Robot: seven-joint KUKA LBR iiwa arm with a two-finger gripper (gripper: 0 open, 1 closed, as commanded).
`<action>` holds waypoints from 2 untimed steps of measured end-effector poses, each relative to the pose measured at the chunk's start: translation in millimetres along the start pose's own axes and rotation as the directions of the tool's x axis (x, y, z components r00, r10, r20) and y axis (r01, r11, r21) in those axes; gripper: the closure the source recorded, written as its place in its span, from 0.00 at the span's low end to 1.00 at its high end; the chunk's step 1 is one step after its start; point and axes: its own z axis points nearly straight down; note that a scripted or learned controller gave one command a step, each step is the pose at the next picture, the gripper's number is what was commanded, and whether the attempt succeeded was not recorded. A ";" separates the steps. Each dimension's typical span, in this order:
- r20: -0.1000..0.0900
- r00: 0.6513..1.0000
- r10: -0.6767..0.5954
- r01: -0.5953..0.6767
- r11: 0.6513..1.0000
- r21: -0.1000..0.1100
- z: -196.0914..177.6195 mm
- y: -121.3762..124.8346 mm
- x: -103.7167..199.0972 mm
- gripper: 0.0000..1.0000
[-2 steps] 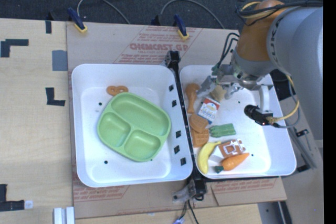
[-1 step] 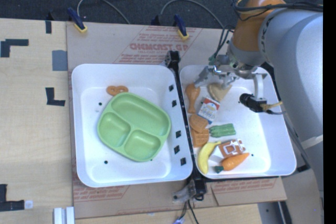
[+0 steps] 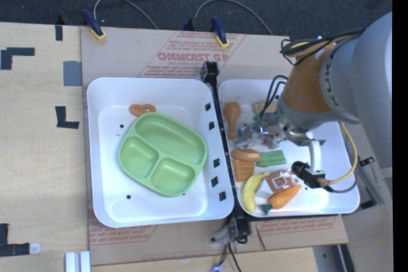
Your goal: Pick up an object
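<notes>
My gripper (image 3: 250,131) is low in the right bin (image 3: 341,200), near its left wall. It hangs among several toy foods. A brown pear-shaped piece (image 3: 231,114) lies just up and left of it. A hot-dog bun (image 3: 245,154) sits right below it, with a green flat piece (image 3: 271,158) to that bun's right. Further toward the front lie a ridged orange piece (image 3: 243,170), a yellow banana (image 3: 251,192), a carrot (image 3: 284,196) and a small orange-and-white box (image 3: 278,180). The arm's wrist hides the bin's middle.
The left bin (image 3: 102,194) holds a green divided plate (image 3: 162,153) and a small orange pretzel (image 3: 141,109) at its back. A black divider (image 3: 218,137) runs between the bins. A cable with a black plug (image 3: 306,173) hangs from the arm over the right bin.
</notes>
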 end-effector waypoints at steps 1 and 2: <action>0.002 1.000 -0.001 0.001 1.000 0.008 1.3 95.2 -1.6 0.00; 0.002 1.000 -0.001 0.001 1.000 -0.001 0.5 77.1 0.4 0.00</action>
